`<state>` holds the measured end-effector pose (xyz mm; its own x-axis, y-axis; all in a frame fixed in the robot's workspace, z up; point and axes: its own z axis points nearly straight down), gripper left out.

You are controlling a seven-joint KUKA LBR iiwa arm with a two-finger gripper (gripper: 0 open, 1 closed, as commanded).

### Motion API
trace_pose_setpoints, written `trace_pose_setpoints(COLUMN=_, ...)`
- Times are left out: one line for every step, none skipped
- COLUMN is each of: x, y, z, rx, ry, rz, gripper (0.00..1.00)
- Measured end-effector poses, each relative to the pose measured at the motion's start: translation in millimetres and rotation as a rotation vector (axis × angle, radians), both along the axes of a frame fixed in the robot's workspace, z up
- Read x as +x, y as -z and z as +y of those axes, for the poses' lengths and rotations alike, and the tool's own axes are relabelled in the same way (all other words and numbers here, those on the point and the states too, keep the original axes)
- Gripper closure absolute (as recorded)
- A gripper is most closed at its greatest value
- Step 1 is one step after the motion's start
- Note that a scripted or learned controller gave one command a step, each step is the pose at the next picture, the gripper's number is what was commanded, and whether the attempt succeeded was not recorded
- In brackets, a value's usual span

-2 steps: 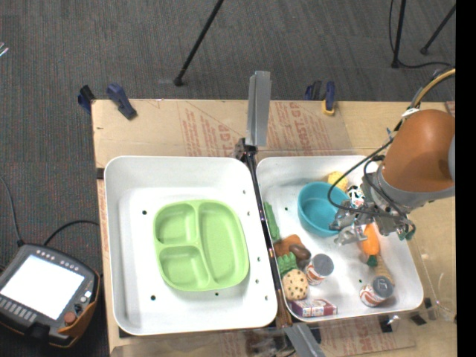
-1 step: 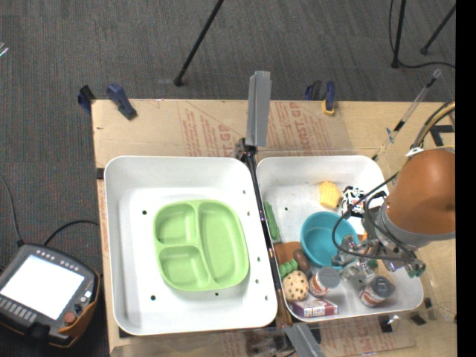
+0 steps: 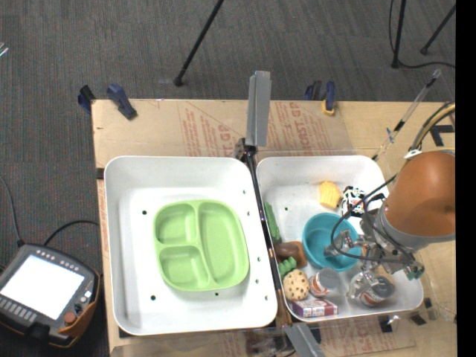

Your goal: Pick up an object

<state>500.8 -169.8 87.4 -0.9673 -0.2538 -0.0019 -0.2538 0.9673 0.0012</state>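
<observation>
The arm (image 3: 420, 195) reaches in from the right and hangs low over the right bin (image 3: 297, 171). Its end effector (image 3: 370, 262) sits above the bin's near right corner, among cables and metal fittings; whether it is released or clenched cannot be told from here, and nothing can be seen between its parts.

Right bin contents: a blue bowl (image 3: 321, 241) at centre, touching or just beside the end effector; a yellow corn-like toy (image 3: 329, 194) behind it; a small black-and-white item (image 3: 352, 198) just beside that toy. Along the left wall lies a green piece (image 3: 271, 222), with a brown item (image 3: 288, 252) near it. At the front edge sit a speckled cookie (image 3: 295, 283), a small round cup (image 3: 324, 282) and a flat red-and-white packet (image 3: 315, 309). A rounded item (image 3: 374, 290) lies directly under the end effector, unclear.

Left bin (image 3: 123, 199) holds a green divided plate (image 3: 201, 245), lying flat at centre.

The tabletop (image 3: 178, 129) is brown board with clamps (image 3: 119, 100) at its rear edge. A teach pendant (image 3: 43, 292) rests on the floor, left.
</observation>
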Motion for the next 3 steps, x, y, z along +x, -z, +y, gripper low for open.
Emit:
trace_pose_setpoints(x=49.8, y=0.3, z=63.2, rx=0.002, ry=-0.106, rz=0.0, gripper=0.0)
trace_pose_setpoints(x=61.1, y=-0.3, z=80.9, rx=0.0, ry=-0.086, rz=-0.001, gripper=0.0)
trace_pose_setpoints(x=95.7, y=-0.5, z=81.0, rx=0.0, ry=-0.088, rz=-0.001, gripper=0.0)
